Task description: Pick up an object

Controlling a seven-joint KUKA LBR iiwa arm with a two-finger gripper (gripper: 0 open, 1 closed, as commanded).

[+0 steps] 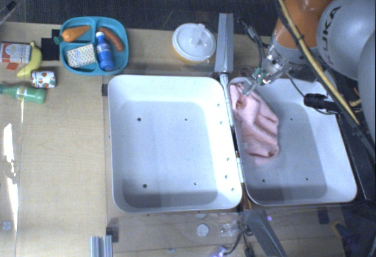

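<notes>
A crumpled pink cloth (257, 124) lies in the right white bin (311, 185), against its left wall. My gripper (252, 83) is low over the cloth's far end, at the bin's back left corner, and seems to touch the fabric there. The grey arm with its orange band (305, 3) reaches in from the upper right. The cloth still rests on the bin floor.
The left white bin (170, 144) sits beside the right one. Behind the bins are a round yellow-rimmed lidded container (194, 43) and a blue divided plate (94, 44) with toy food. A banana (30, 60), a small can (43, 79) and a green bottle (23, 93) lie at the far left.
</notes>
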